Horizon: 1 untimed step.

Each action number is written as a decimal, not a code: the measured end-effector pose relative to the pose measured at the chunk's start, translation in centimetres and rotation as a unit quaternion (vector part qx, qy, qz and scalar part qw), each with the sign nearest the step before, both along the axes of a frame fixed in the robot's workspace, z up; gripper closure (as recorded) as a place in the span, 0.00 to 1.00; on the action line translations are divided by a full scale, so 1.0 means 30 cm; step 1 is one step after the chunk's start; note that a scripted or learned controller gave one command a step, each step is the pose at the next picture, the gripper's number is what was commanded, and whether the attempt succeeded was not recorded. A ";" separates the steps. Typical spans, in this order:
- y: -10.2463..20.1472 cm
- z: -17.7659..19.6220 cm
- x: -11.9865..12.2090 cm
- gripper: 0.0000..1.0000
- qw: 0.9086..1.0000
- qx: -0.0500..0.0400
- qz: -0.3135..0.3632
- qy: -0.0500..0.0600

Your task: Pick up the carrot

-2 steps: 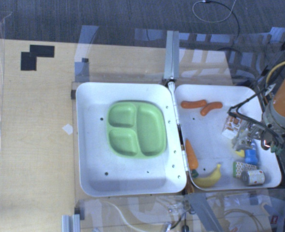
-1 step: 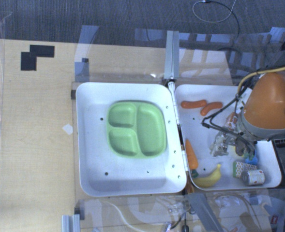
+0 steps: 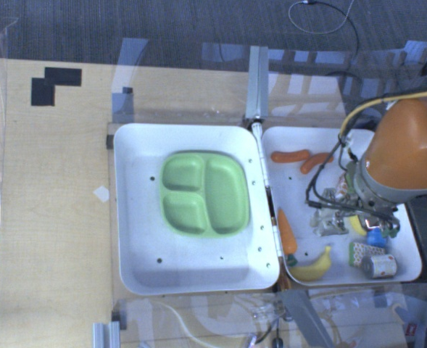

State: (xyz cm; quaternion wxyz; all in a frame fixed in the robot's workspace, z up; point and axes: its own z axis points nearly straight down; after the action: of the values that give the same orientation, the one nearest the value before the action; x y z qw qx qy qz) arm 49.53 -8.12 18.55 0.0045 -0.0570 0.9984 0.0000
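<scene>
Lining up on the carrot (image 3: pixel 286 233)

It lies by the right bin's (image 3: pixel 304 194) left wall, left of my gripper (image 3: pixel 334 220), whose spread I cannot tell. I'd straddle its width, avoiding the banana (image 3: pixel 313 265).

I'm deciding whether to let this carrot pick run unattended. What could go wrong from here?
1. The carrot lies along the right bin's left wall, so a finger may hit the wall rather than straddle it.
2. The banana sits just beyond the carrot's near end and could be nudged or grabbed.
3. The gripper hangs mid-bin, and two orange sausage-like pieces could be mistaken for the carrot.
</scene>
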 end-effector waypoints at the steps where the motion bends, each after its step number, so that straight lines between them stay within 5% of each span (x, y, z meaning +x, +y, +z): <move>1: -0.065 -0.215 0.133 1.00 0.999 0.001 -0.050 0.001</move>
State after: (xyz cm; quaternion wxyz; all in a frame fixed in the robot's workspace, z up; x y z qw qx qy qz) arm 53.54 -10.07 12.10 0.0034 -0.0067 1.0000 0.0005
